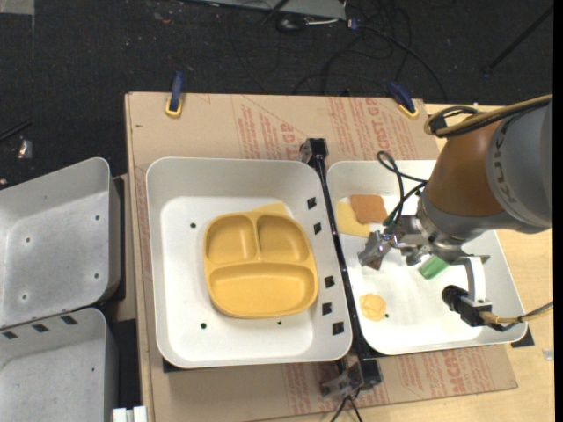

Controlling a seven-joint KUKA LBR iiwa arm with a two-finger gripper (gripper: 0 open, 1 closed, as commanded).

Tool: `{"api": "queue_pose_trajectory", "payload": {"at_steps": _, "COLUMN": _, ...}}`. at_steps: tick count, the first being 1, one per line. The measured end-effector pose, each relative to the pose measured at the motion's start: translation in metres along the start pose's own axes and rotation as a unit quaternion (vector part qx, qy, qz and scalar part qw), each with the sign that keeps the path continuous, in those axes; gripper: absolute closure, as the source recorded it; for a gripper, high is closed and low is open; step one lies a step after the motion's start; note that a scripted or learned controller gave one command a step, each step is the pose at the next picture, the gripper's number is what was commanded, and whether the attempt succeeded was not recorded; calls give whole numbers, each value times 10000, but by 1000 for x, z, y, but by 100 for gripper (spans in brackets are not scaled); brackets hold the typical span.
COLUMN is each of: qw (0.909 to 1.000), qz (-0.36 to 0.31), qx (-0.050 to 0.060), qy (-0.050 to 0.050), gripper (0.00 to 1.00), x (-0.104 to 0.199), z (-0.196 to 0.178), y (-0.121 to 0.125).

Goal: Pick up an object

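The small yellow round piece lies at the near side of the right bin. Just beyond it, up and slightly right, hangs the gripper; finger opening cannot be determined. The orange slab lies farther back.
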State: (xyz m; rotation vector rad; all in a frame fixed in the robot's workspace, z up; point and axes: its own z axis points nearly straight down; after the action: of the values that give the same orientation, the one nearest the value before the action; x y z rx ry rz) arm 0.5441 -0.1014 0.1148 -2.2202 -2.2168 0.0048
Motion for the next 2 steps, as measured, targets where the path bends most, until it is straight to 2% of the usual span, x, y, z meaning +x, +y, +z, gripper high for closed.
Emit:
{"api": "queue_pose_trajectory", "payload": {"at_steps": 1, "qw": 10000, "qz": -1, "qx": -9, "qy": 0, "gripper": 0, "x": 1, "z": 24, "y": 0}}
{"api": "queue_pose_trajectory", "payload": {"at_steps": 2, "qw": 10000, "qz": 8, "qx": -19, "qy": -1, "gripper": 100, "x": 1, "z": 13, "y": 0}}
